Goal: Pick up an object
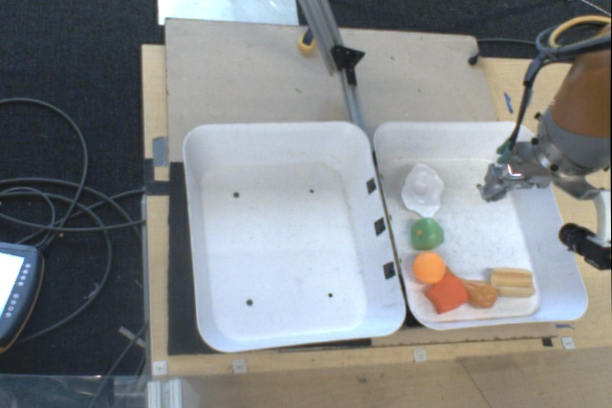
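Candidate objects lie in the right bin [559,287], grouped toward its near and left parts: a pale translucent piece [422,188] near the dividing edge, a green ball [426,232] just below it, an orange ball [429,267] below that, a red block [446,293] touching or nearly touching the orange ball, a brown piece [482,295] beside the block, and a tan bread-like roll [512,281] to its right. I see the gripper [495,182] over the far right part of this bin, well apart from the cluster and nearest the pale piece; no object sits between its fingers, and whether they are spread or clenched I cannot tell at this size. The left bin [206,205] adjoins it, and both rest on the desk [411,76]. Judged risks: the red block, orange ball and brown piece crowd together, so a descent there may wedge a finger on a neighbour or nudge a ball away; the balls may roll from a closing grip; the pale piece looks thin and may slip or crumple.
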